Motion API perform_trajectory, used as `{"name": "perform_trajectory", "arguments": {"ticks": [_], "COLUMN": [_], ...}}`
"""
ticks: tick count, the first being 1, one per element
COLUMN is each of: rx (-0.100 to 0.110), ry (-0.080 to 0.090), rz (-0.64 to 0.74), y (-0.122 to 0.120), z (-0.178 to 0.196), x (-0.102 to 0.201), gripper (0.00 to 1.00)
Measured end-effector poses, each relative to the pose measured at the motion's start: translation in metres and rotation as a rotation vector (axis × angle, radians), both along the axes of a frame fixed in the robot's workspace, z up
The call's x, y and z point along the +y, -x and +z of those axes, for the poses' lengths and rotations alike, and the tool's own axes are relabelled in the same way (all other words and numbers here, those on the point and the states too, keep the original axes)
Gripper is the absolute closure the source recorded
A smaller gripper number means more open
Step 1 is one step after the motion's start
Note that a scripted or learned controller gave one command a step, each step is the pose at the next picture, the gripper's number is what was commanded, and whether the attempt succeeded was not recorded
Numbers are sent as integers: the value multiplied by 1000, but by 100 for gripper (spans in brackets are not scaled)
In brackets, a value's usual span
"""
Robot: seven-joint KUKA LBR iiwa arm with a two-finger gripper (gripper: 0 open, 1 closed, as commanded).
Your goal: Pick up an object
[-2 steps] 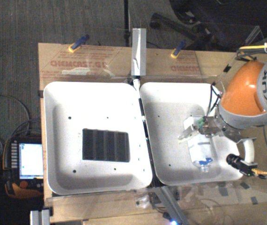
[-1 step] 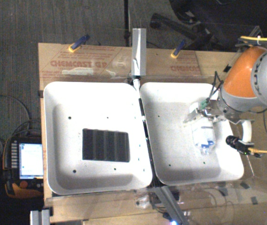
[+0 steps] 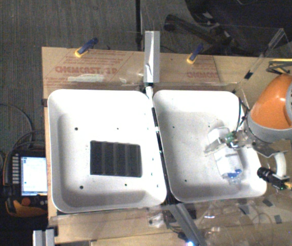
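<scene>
A clear plastic bottle [image 3: 229, 163] with a blue cap lies in the right bin [image 3: 187, 117], near its front right corner. My gripper [image 3: 216, 140] reaches in from the right and sits low over the bottle's upper end, just to its left. Its pale parts blend with the clear plastic and the white bin floor. A black ridged rectangular object [image 3: 115, 159] lies flat in the middle of the left bin [image 3: 69, 106].
The arm's orange band [image 3: 271, 109] and grey wrist overhang the right bin's right wall. A metal divider post [image 3: 151, 55] stands at the back between the bins. Two clamps [image 3: 86, 46] hold the board behind them. A teach pendant [image 3: 29, 176] lies at the left.
</scene>
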State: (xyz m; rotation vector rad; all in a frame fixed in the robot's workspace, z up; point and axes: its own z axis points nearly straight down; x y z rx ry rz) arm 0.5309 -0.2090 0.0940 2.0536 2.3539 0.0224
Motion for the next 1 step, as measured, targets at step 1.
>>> {"name": "perform_trajectory", "arguments": {"ticks": [1], "rx": [6], "ry": [6], "rz": [48], "y": [-66], "z": [-2], "x": [7], "gripper": [0]}}
